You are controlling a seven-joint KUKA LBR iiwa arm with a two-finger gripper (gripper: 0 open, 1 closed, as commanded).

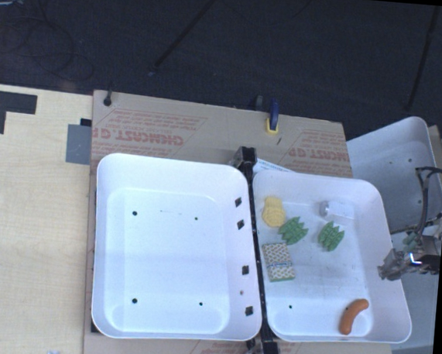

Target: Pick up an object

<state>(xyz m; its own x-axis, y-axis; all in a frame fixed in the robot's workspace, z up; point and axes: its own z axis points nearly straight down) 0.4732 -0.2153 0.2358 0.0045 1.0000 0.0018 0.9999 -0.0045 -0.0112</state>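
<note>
Orange sausage-shaped object [353, 316], curved, at right bin's [392, 220] near corner; pincer [399, 265] state indiscernible.

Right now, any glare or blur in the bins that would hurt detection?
Camera view: the right white bin is washed out near its top, so the small clear object barely separates from the floor; the orange sausage-shaped toy and two green spiky pieces read sharply; the overall image is soft.

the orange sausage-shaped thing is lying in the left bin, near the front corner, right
Not quite. The orange sausage-shaped thing lies in the right bin, near its front corner, as the camera view shows. It is not in the left bin.
</note>
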